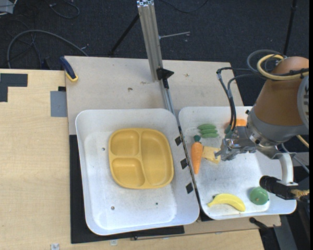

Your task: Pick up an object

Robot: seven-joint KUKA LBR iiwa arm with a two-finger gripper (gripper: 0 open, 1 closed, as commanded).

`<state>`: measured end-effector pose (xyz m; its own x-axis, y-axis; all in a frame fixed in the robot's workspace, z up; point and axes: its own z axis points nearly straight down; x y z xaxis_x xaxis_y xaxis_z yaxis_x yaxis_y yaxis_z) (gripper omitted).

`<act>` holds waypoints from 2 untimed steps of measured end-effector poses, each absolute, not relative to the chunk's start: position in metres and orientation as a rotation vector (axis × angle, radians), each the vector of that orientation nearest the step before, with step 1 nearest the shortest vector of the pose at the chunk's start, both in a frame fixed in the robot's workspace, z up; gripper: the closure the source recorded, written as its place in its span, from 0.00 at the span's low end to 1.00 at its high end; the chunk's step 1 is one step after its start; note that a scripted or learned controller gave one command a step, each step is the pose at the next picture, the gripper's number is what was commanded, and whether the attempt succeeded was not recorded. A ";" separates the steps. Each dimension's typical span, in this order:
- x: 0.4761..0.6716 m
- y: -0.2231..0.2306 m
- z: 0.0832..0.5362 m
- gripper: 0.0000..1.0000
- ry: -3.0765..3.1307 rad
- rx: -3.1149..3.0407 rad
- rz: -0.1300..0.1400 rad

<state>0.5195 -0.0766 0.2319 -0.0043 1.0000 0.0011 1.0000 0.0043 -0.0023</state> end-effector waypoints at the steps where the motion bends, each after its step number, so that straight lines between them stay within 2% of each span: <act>1: 0.528 -0.021 0.222 1.00 -2.222 -2.215 0.004; 2: 0.548 0.034 0.216 1.00 -2.224 -2.215 0.002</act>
